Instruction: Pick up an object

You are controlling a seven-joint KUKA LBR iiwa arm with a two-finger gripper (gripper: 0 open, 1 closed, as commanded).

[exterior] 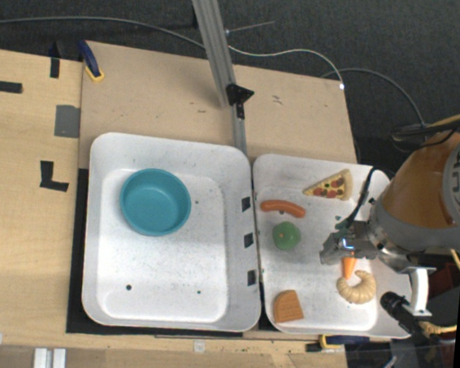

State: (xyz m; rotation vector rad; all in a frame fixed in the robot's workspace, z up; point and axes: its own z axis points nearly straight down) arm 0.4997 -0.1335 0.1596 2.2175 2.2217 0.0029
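Observation:
In the right bin (321,174) lie a pizza slice (329,185), a hot dog (281,207), a green round object (286,236), a brown bread piece (288,306), an orange carrot (349,266) and a beige croissant (356,287). My gripper (339,246) hangs over the right side of this bin, just above the carrot and right of the green object. The arm's orange body (425,195) covers the bin's right edge.
The left bin (105,207) holds a teal bowl (156,202) near its upper left. A grey metal pole (220,47) slants down to the gap between the bins. Black cables run across the dark floor behind the bench.

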